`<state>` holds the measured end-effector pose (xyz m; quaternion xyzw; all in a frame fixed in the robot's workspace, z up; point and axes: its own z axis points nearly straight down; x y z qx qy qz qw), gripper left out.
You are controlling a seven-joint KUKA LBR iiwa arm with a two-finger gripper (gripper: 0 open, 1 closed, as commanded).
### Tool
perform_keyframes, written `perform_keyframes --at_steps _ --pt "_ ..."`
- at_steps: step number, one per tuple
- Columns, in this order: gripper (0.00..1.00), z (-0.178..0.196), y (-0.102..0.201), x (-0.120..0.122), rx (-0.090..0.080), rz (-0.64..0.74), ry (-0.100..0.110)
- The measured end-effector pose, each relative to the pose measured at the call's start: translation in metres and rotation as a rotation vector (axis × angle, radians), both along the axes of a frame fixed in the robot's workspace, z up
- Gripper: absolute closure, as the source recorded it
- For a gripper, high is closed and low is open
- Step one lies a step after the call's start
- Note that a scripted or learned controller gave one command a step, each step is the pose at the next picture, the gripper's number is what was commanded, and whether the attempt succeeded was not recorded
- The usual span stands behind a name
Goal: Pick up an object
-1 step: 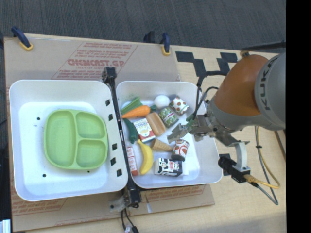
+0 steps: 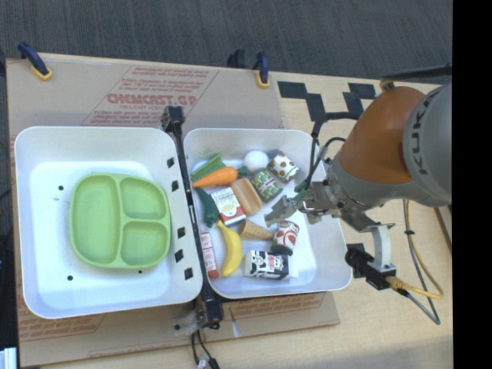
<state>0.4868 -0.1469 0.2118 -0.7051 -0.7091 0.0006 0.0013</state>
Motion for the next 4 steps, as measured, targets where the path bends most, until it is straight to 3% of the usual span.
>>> perform_keyframes --at_steps 4 --pt "0.0 0.0 0.0 0.0 0.0 0.0 0.0"
